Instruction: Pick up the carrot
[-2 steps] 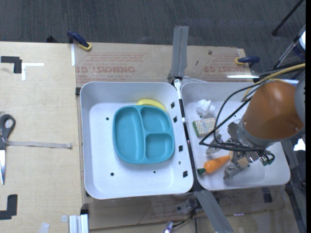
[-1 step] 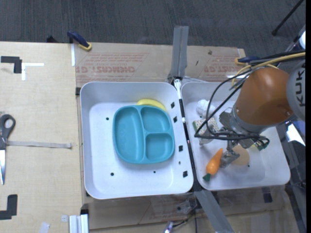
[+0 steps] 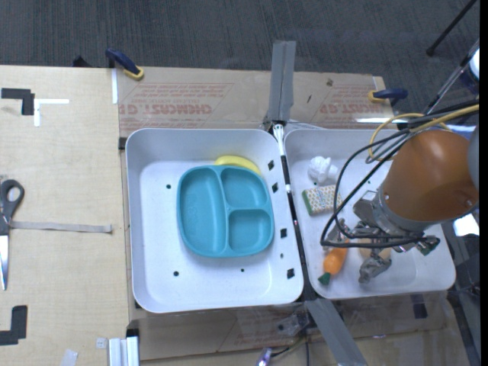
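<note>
- The gripper (image 3: 374, 269) hangs low in the right-hand bin (image 3: 427, 280), under the arm's orange band (image 3: 427, 175); from where I stand I cannot tell how wide it is set, and nothing shows in its hold.
- The carrot (image 3: 333, 264) lies on the bin floor just beside the gripper, on the side towards the other bin, its green end pointing at the near rim. It looks untouched.
- To my eye this is the approach: the gripper is down at the carrot's level but off to one side, so the pick is not yet made.
- The next move calls for a short shift towards the divider to get squarely over the carrot, lined up across its narrow body, then a close.
- Black cables (image 3: 343, 227) loop from the wrist right above the carrot and could snag or hide it.
- Farther out from the gripper, past the carrot, sit a speckled sponge (image 3: 319, 198) and a small white crumpled thing (image 3: 322, 168); both are clear of the path.
- Beyond the divider, the left bin (image 3: 152, 280) holds a blue divided plate (image 3: 226, 210) with something yellow (image 3: 238, 162) behind it.
- Scissors (image 3: 8, 227) lie far off on the bench.
</note>
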Robot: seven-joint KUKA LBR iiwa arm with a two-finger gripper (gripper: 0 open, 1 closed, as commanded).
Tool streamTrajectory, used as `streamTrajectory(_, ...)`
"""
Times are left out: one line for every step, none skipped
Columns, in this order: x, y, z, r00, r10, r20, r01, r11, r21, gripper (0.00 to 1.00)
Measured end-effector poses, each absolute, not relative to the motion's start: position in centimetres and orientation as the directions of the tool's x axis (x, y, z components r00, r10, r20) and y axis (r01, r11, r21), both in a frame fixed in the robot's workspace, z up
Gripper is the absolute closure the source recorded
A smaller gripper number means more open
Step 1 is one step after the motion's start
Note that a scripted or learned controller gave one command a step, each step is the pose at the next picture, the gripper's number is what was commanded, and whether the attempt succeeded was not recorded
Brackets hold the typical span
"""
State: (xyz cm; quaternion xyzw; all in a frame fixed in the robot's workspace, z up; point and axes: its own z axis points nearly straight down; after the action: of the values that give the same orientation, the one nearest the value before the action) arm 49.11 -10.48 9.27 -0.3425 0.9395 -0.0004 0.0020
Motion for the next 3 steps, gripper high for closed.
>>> streamTrajectory(49.4,-10.4,10.3,-0.765,-0.644,-0.008,-0.644,0.765,-0.005,1.0)
streamTrajectory(49.2,-7.7,19.2,-0.862,-0.506,-0.006,-0.506,0.862,-0.002,1.0)
streamTrajectory(49.2,-7.7,19.2,-0.863,-0.505,-0.005,-0.505,0.863,-0.001,0.0)
